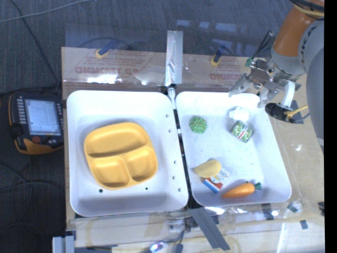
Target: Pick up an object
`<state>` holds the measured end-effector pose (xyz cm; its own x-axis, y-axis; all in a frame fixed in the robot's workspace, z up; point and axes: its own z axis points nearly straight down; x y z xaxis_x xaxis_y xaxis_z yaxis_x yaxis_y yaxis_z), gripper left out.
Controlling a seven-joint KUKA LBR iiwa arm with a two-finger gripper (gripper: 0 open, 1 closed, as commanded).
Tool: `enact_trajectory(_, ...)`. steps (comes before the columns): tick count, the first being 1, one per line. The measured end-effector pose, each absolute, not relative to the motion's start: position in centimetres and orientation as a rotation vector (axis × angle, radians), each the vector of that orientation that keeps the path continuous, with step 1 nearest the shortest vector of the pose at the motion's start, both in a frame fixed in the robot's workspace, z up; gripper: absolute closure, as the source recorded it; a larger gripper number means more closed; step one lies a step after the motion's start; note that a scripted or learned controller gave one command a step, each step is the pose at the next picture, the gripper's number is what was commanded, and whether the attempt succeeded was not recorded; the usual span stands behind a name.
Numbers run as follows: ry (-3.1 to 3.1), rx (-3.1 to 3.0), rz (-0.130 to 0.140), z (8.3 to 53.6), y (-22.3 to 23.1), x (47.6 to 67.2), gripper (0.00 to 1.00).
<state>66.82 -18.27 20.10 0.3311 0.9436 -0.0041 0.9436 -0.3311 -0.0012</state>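
At the near edge of the right bin [274, 157], an orange carrot [239, 190] with a green top is seen lying well below the pincer [247, 95] in the view, close to the bin's near wall. Just left of the carrot, a small red, white and blue packet [215, 183] is found, and a pale yellow curved piece [207, 167] is laid touching it on its far side. In the left bin [73, 141], far to the pincer's left, a yellow divided tray [121, 154] is set.

Farther back, a green and white carton [241, 131] is placed tilted, a short way nearer than the pincer, with a white lump [239, 113] touching its far end. A green bumpy ball [198, 124] is seen apart from these, to the pincer's left and nearer the camera.

The pincer itself is held over the far right corner of the right bin, just beyond the white lump. Nothing is seen gripped in it; whether it is wide or narrow cannot be told.

A screened handset [34, 123] is seen beyond the left bin's outer side, off the counter [303, 157].
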Motion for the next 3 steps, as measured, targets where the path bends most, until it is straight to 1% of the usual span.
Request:
enact_trajectory(1, 1.864, 2.53, -0.001, 9.4, -19.7, 66.0, 0.0)
enact_trajectory(2, 1.908, 2.497, -0.003, 10.6, -20.4, 64.2, 0.0)
enact_trajectory(3, 1.867, 2.516, 0.027, 9.3, -20.3, 62.0, 0.0)
